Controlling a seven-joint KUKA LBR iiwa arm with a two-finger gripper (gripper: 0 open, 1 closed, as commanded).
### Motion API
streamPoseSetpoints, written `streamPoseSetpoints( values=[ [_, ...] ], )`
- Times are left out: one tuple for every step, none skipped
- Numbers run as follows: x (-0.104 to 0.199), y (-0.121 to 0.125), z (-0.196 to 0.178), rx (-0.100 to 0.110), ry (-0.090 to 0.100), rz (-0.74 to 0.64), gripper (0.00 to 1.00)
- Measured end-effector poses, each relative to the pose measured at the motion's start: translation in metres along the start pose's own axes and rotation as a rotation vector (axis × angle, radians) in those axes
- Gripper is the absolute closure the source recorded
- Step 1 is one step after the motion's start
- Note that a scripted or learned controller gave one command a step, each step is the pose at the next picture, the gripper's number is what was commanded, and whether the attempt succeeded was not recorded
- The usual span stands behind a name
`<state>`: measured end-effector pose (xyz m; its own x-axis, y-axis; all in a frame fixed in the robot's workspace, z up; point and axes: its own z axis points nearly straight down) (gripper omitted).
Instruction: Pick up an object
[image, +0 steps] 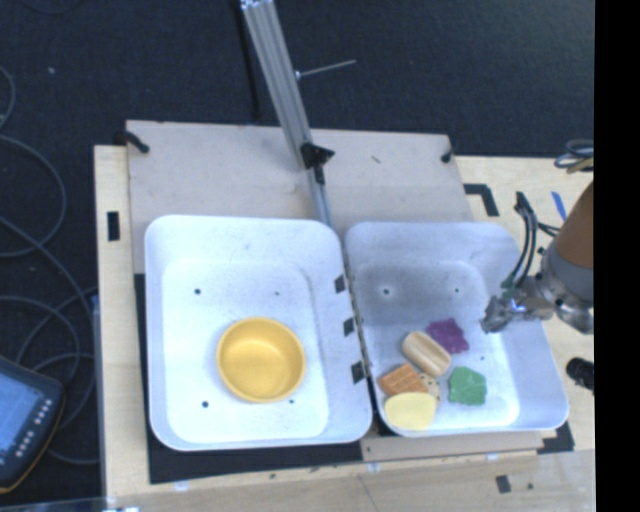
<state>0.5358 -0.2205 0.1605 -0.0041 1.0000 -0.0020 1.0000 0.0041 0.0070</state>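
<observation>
While my pincer (497, 318) hangs over the right bin's (530, 395) right side, holding nothing that I can see, I cannot tell its state. Near it lie a purple piece (449, 334), bun (427, 352), waffle (402, 381), yellow piece (411, 410) and green piece (467, 386). A yellow bowl (261, 359) sits in the left bin (180, 290).

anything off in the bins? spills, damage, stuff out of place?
Nothing stands out. The yellow bowl sits upright in the left bin. The toy foods cluster in the right bin's near corner, none spilled over the rim. The claw is at that bin's right side.
</observation>
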Motion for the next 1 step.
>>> streamPoseSetpoints(
  values=[
    [0.0034,0.0111,-0.0580,-0.002,-0.001,-0.001,1.00]
  ],
)
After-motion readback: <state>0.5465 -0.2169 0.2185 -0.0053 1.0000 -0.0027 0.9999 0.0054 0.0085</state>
